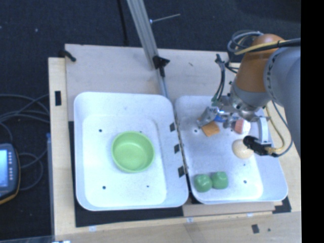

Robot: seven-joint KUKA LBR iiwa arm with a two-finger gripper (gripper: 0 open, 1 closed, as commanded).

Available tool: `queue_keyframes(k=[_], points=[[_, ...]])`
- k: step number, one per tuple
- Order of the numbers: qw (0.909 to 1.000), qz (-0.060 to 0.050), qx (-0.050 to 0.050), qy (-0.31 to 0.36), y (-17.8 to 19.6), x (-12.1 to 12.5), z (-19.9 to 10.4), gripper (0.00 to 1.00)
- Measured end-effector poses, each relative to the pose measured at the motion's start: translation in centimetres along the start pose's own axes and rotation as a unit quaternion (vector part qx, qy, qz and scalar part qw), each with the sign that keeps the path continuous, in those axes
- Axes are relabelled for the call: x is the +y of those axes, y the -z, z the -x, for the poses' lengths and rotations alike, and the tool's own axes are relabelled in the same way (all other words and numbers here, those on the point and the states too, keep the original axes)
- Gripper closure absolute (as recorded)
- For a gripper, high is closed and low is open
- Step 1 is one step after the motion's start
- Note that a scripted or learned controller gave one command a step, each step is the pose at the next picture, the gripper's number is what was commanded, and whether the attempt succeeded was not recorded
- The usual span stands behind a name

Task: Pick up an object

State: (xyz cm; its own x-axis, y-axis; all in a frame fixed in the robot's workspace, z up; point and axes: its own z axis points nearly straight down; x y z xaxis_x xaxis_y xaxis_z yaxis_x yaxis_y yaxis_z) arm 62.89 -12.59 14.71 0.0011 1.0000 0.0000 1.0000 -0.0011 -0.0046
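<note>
My gripper (pixel 216 118) hangs low over the upper part of the right bin (pixel 271 186), under the orange-banded wrist. An orange block (pixel 210 129) lies right below it, touching or nearly touching its tip. A cream egg-shaped object (pixel 242 149) rests to the right of the block, next to a small pink-and-white piece (pixel 239 126) by the wrist. Two green rounded objects (pixel 211 181) sit side by side near the bin's front. The arm hides part of the bin's back right corner.
The left bin (pixel 91 186) holds a green bowl (pixel 132 151) near its middle. A metal pole (pixel 144 29) slants up from the bench behind the bins. Black cables (pixel 263 147) loop off the wrist over the right bin.
</note>
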Motion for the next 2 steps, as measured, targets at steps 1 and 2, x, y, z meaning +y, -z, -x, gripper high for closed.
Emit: queue_keyframes(k=[1, 2], points=[[1.0, 0.002, 0.0, 0.0, -4.7, 0.0, 0.1, 0.0], [1.0, 0.005, 0.0, -0.001, -3.4, 0.1, 0.1, 1.0]])
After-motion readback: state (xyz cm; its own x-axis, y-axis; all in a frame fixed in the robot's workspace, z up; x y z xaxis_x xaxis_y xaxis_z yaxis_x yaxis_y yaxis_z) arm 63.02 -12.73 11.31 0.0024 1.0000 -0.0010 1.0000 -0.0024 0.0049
